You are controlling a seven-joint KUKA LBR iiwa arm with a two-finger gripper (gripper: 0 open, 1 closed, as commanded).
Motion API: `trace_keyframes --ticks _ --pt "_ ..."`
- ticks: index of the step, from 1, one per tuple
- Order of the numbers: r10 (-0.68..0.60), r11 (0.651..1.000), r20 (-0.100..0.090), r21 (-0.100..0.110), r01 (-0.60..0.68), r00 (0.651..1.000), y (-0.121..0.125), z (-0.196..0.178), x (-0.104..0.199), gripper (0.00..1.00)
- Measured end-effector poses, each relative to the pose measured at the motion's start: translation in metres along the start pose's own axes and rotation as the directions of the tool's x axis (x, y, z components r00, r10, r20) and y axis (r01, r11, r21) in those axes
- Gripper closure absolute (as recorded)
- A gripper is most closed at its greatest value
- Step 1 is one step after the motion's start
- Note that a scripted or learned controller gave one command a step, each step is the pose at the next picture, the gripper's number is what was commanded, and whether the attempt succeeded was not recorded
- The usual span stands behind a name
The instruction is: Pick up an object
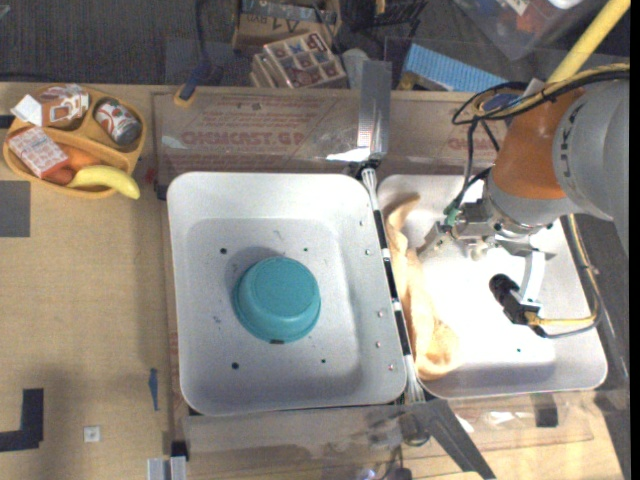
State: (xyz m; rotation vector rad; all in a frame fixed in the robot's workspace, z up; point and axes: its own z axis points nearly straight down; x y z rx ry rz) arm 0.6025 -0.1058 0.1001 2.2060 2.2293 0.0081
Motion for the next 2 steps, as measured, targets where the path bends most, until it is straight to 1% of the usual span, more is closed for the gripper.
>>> trace_keyframes --ticks 1,2 --pt "0.067 0.998 0.002 0.005 -0.067 0.998 0.003 -0.074 -0.060 0.00" --pt "0.006 1.000 0.001 0.005 -0.006 1.000 0.049 -0.006 -0.002 0.00"
